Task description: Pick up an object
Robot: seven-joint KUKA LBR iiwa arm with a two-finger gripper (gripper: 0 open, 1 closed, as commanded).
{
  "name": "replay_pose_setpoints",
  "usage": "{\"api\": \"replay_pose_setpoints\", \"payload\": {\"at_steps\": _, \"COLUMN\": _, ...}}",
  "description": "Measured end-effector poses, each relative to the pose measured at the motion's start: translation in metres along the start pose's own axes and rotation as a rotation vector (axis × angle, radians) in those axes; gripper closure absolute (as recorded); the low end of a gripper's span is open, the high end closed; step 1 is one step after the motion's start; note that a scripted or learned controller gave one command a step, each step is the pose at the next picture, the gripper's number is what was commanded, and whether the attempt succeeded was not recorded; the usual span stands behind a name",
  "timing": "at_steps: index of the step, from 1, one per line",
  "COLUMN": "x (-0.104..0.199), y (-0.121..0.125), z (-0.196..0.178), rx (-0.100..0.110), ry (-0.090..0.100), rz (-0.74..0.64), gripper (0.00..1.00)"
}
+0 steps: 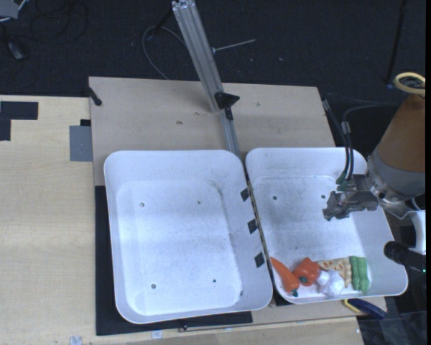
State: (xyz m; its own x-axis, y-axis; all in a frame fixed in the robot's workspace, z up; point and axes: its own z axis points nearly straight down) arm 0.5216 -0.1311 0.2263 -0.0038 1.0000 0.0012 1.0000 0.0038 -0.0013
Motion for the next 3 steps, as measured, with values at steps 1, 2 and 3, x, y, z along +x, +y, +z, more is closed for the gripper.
{"api": "replay_pose_setpoints", "payload": {"at_steps": 1, "x": 0.041, "y": 0.018, "z": -0.007, "rx": -0.001, "ry": -0.001, "rz": 0.001, "gripper": 1.0}}
{"api": "replay_pose_setpoints", "payload": {"at_steps": 2, "x": 0.082, "y": 0.041, "z": -0.012, "rx": -0.001, "ry": -0.001, "rz": 0.001, "gripper": 1.0}}
{"api": "replay_pose_setpoints", "payload": {"at_steps": 3, "x": 0.121, "y": 0.065, "z": -0.008, "rx": 0.0, "ry": -0.001, "rz": 0.001, "gripper": 1.0}}
